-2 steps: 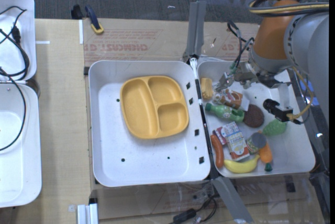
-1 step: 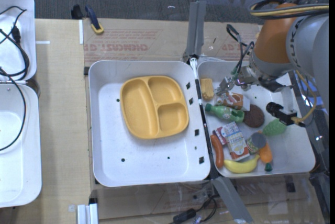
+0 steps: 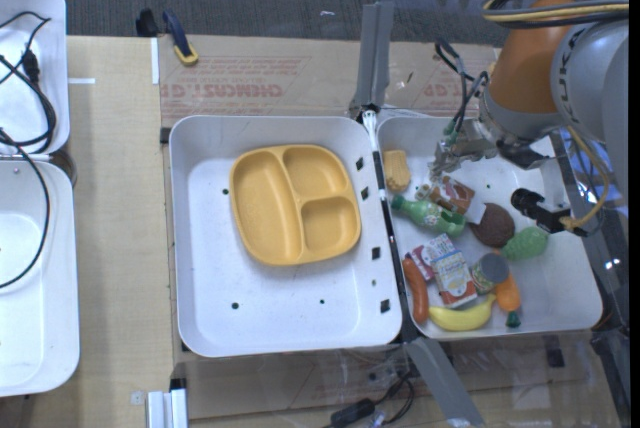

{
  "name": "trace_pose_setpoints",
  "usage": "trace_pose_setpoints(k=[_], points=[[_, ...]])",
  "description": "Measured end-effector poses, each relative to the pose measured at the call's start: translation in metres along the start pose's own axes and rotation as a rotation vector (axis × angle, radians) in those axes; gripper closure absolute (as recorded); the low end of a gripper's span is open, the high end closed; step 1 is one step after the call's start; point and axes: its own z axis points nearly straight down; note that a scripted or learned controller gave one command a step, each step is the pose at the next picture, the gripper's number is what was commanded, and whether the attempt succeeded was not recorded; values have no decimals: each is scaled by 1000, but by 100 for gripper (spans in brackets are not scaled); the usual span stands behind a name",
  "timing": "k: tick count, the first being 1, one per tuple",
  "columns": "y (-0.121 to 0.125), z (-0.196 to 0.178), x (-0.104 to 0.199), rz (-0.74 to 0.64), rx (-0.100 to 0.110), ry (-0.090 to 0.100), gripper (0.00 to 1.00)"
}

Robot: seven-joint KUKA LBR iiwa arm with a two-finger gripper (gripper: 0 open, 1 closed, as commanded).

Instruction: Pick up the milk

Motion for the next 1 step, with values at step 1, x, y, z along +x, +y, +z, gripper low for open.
trace_pose_setpoints(k=[1], points=[[-2,4,0,1,7,2,0]])
